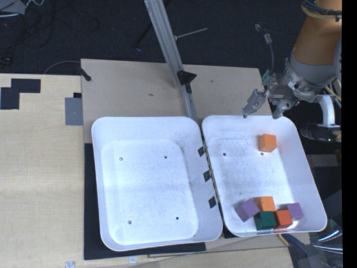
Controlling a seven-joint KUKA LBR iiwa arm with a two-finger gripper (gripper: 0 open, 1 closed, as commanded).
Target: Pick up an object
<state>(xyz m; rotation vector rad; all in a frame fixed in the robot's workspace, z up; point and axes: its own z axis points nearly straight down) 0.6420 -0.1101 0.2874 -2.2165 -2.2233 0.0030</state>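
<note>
Gripper (264,106) hangs above the far rim of the right bin (304,149), at about 12 o'clock of that bin. Fingers spread wide, nothing between them.

An orange cube (267,142) sits alone in the right bin's upper part, at roughly 1 o'clock from the bin's centre, near the gripper but apart from it.

A cluster is packed at the bin's 5 o'clock corner: a purple block (247,209), a second orange cube (265,203), a green cube (265,220), an orange-red cube (283,218) and a small purple block (294,210), touching one another.

The left bin (106,144) lies at 9 o'clock of the right bin, rims meeting. A slanted aluminium rail (167,43) rises at 12 o'clock between them.
</note>
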